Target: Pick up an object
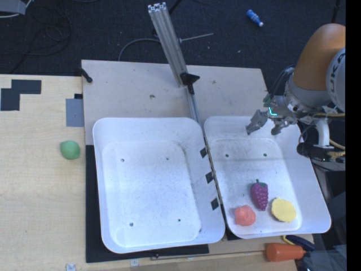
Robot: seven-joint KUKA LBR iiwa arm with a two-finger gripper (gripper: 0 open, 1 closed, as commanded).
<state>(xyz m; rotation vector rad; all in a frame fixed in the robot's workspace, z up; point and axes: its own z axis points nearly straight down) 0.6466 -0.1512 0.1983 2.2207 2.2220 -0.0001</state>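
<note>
Three small objects lie near the front of the right bin (299,168): a purple grape bunch (259,195), a red-pink lump (245,215) and a yellow round piece (283,209). My gripper (265,125) hangs over the back right part of that bin, well behind the objects. Its two fingers stand apart with nothing between them.
The left bin (113,145) sits beside the right one. A green ball (70,149) rests on the wooden bench at far left. An orange object (285,252) lies in front of the right bin. A metal rail (172,44) slants down toward the bins' divide.
</note>
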